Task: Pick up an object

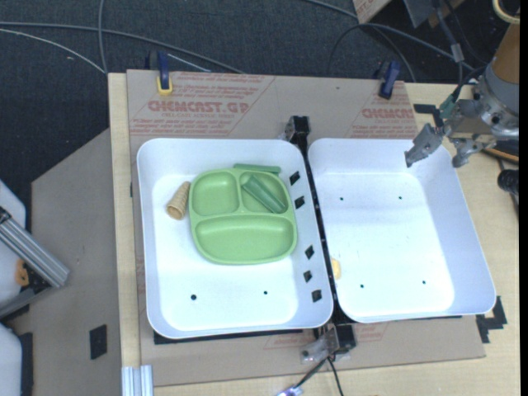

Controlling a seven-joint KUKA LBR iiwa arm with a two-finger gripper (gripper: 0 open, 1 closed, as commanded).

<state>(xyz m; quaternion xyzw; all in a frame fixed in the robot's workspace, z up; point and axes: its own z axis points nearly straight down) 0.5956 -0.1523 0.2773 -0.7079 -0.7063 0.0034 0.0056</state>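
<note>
Over right bin's far right corner, gripper hangs with jaws spread, nothing between them. Grey arm comes in from right edge. Left bin has green divided plate, green stick-like piece lying in its upper right compartment, tan cone touching plate's left rim.

Lab: clamped bench, loose cables

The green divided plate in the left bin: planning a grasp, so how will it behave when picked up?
The green divided plate looks like rigid, light plastic, so it probably won't flex. Its low rounded rim offers little grip and may slip. The green piece lying in one compartment could slide off if tilted.
</note>
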